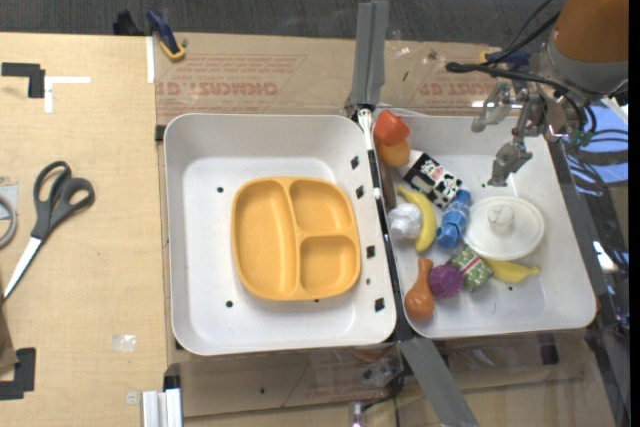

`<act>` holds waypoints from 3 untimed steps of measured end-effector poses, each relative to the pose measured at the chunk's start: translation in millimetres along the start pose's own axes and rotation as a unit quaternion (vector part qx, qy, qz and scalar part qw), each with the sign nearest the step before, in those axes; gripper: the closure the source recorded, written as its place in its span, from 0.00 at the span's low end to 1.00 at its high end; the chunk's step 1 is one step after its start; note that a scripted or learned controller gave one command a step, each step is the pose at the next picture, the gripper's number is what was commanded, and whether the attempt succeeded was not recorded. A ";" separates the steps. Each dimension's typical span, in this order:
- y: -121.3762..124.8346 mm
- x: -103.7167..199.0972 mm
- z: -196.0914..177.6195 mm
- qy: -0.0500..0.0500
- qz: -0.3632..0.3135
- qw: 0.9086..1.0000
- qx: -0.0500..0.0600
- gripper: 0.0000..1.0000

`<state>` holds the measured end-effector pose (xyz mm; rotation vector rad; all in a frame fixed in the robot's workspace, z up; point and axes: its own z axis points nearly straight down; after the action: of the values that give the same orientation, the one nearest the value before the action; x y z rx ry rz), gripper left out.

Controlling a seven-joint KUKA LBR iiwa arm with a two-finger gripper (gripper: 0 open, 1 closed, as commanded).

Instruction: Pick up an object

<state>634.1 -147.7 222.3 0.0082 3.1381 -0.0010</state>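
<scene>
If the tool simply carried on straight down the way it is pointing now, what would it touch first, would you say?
Most likely bare floor of the right bin. The tool hangs over the bin's far part, with the white lidded dish just nearer the camera; depth is unclear from this slant, so it might clip that dish's edge.

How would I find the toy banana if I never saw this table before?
Look in the right-hand white bin, the one crowded with toys, along its left wall. The banana lies there, curving between a silvery crumpled ball and a blue toy. It is the long yellow curved one with dark tips.
</scene>
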 end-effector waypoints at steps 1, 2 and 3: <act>25.1 10.7 103.9 -0.014 0.022 1.000 0.003 0.00; 40.9 78.4 109.8 -0.028 0.130 0.991 0.001 0.00; 49.7 106.3 111.1 -0.028 0.136 0.990 0.002 0.00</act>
<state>528.4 -97.5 110.8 0.4284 3.0519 -0.0052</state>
